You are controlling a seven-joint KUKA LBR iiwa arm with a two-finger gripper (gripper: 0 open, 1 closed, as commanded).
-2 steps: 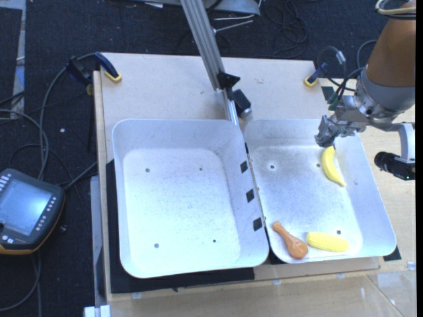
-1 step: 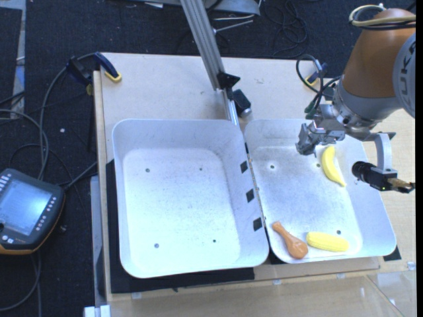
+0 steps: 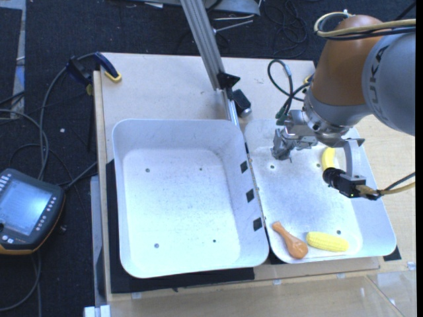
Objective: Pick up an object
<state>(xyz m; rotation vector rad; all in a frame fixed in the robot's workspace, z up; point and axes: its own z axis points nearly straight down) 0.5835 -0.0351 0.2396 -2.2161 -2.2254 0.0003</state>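
Camera view: arm (image 3: 370, 58) comes in from the right, grey shell with a glossy orange band, bulky wrist hanging over the far end of the right bin (image 3: 370, 233). Gripper (image 3: 284, 147) is low at that bin's far left corner, close to the floor; can't tell how its fingers are set, and nothing shows between them.

Right bin contents: a yellow corn cob (image 3: 326, 242), bumpy texture, lying flat near the front edge. Just left of it, an orange drumstick-shaped toy (image 3: 291, 239), smooth plastic, narrow end pointing toward the far left. The two are near each other but not touching. A second yellow piece (image 3: 328, 158), elongated, sits further back, partly covered by the wrist and a black fitting (image 3: 337, 178) with a cable (image 3: 393, 187) running off to the right. Front items are well apart from the gripper.

Left bin (image 3: 132, 144): white, shallow, rounded corners, floor speckled with fine dark marks.

Obstructions: a slanted aluminium rail (image 3: 201, 32) runs down to the junction between the bins, with a black clamp (image 3: 234, 91). Black clips (image 3: 250, 193) line the shared rim.

Surface (image 3: 165, 84) is pale wood. A handheld controller (image 3: 26, 210) with a screen lies on the dark floor at left, cables around it.
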